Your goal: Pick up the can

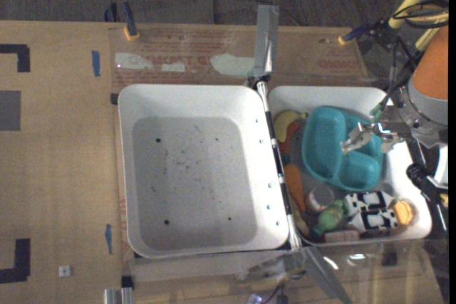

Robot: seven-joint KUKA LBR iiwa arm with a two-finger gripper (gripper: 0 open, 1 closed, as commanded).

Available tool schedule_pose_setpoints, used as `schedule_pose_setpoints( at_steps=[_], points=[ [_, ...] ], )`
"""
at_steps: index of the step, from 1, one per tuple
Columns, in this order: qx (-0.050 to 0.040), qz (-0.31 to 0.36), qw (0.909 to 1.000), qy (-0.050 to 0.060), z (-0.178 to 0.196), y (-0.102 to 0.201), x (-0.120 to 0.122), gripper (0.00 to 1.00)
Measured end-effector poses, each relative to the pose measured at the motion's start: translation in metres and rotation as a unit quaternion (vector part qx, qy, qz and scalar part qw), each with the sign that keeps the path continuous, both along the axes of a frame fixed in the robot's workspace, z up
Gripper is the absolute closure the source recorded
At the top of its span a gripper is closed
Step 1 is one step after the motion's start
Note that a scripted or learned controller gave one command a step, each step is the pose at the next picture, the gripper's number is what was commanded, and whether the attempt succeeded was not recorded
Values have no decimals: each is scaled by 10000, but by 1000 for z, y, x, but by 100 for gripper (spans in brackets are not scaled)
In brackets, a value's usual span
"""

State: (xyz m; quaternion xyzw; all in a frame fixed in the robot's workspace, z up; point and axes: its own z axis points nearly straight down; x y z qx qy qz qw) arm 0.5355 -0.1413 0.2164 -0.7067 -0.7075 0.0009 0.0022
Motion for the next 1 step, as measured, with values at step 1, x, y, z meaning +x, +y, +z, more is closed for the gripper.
schedule_pose_setpoints(
  at_steps=[1],
  points=[
    [-2,2,10000,-8,0,0,1,0]
  ],
)
